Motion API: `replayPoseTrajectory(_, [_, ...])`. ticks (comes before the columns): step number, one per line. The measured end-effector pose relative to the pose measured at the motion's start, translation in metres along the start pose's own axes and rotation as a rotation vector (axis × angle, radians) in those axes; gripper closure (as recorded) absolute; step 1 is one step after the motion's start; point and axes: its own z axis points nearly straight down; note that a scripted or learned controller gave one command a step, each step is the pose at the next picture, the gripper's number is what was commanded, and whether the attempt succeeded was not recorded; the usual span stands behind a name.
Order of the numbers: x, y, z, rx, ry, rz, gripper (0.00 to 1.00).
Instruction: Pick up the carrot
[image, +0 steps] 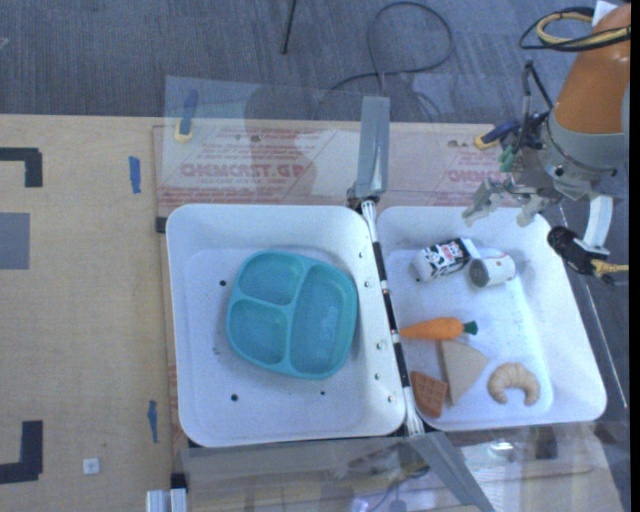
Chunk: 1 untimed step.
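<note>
Above right bin's (560, 270) far edge, pincer (507, 203) hangs w/ fingers spread, nothing held; carrot (435, 328) lies well apart.

Faint red lettering, too blurred to read for certain, printed across clear sheet (262, 168) behind white bins (190, 300), similar red print at right.

Left bin (190, 330): we see it in the frame's centre-left, with a divided plate (292, 314) lying in its middle.
Right bin (570, 330): it touches the left bin along a shared edge.
Carrot (433, 329): we find it in the right bin's left-centre, lying crosswise.
Upper items: a small carton (443, 258) lies left of a cylinder (492, 268), both above the carrot.
Lower items: waffle (429, 393), wedge (463, 366) and croissant (514, 383) run left to right below the carrot.
Gripper (507, 199): we see it over the right bin's upper edge.
</note>
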Motion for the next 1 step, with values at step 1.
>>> replayPoseTrajectory(1, [0.0079, -0.0462, 0.0933, 0.000, 0.000, -0.085, 0.00])
